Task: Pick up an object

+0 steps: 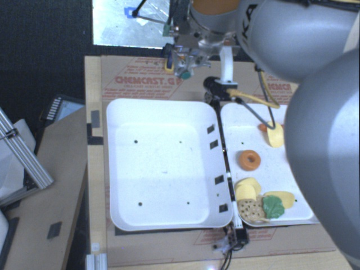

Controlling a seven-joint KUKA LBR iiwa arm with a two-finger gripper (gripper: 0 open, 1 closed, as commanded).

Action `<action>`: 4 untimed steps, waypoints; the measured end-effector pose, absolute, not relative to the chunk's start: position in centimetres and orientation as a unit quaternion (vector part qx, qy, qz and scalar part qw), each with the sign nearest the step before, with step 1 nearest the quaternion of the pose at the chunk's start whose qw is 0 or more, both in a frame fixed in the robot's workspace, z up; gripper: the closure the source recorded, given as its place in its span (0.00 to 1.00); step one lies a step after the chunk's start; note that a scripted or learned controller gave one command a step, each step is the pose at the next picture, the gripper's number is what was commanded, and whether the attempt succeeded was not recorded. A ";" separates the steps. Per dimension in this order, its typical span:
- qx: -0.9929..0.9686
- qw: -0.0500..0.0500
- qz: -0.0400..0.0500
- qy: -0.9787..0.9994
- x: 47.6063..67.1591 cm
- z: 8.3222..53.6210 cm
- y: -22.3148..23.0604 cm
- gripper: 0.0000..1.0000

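Task objects lie in the right bin [292, 217]: an orange ring-shaped piece [250, 160] at centre, a pale yellow wedge [275, 135] near the arm, and at the front edge a yellow lump [247, 188], a brown waffle-textured cracker [250, 209] and a green leafy piece [273, 207]. The gripper [181, 61] is raised beyond the bins' far edge; finger state cannot be determined. Cardboard [140, 80] reads "CHEMCAST". The left bin [163, 162] is smooth white plastic.

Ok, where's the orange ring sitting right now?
The orange ring lies in the right bin, roughly mid-bin, below the pale yellow piece and above the yellow chunk near the divider.
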State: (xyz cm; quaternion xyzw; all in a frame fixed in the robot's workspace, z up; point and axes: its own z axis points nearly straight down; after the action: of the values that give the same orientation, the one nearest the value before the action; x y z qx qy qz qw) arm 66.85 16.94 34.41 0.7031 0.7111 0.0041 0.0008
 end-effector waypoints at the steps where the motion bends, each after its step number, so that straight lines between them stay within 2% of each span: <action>1: 0.703 0.001 0.005 0.711 66.6 41.3 23.9 1.00; 2: 0.705 0.003 0.008 0.710 62.5 54.5 23.4 1.00; 3: 0.708 0.001 0.000 0.707 67.0 53.4 22.0 1.00; 4: 0.706 0.000 0.000 0.708 66.8 53.2 22.0 1.00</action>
State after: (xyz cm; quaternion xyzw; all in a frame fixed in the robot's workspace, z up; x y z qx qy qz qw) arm 66.83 22.02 53.24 0.7059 0.7083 0.0003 0.0002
